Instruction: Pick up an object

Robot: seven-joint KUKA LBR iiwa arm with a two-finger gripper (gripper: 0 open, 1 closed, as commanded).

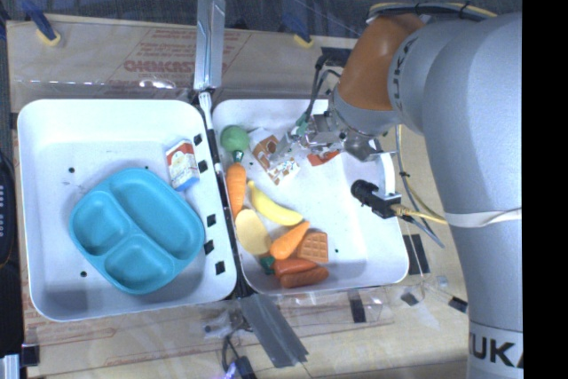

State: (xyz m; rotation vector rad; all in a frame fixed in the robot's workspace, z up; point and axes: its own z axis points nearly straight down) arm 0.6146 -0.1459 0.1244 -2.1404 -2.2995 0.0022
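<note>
Arm reaches into the right bin to pick up 1 toy food item

The gripper sits low at the back of the right bin, just beside a packet and a red piece; its state is hidden. To do it well, it should likely settle squarely over 1 item, apart from the carrot and banana, before lifting.
</note>
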